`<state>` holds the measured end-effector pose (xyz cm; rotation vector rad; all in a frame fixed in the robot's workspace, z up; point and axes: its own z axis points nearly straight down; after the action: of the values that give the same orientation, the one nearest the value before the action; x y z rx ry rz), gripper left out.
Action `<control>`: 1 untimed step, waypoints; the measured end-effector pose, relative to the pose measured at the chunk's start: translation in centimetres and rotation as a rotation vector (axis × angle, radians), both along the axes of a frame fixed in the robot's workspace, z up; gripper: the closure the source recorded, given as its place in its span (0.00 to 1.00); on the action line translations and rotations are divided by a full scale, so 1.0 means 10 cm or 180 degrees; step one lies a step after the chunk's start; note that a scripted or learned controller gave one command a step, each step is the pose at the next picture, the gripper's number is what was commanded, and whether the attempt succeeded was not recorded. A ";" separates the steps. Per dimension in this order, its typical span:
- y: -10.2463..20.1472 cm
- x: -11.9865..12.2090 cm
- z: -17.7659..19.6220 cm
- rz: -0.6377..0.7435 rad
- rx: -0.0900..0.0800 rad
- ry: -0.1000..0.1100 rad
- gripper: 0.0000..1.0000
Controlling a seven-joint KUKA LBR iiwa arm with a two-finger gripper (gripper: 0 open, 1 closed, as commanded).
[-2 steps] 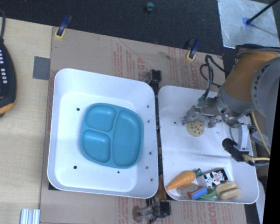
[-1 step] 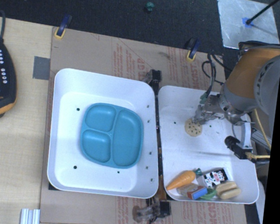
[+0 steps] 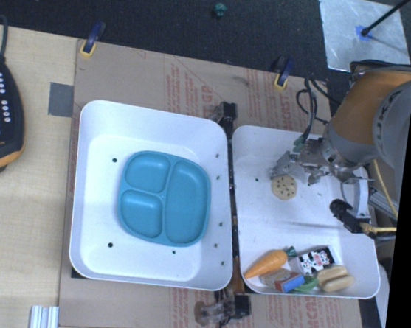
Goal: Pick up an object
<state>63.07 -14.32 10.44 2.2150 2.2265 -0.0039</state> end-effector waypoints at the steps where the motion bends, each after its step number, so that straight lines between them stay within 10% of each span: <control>1: 0.33 0.08 -0.12 0.0000 0.0003 0.0006 0.00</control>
<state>63.89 -10.99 9.26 2.2160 2.2280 -0.0049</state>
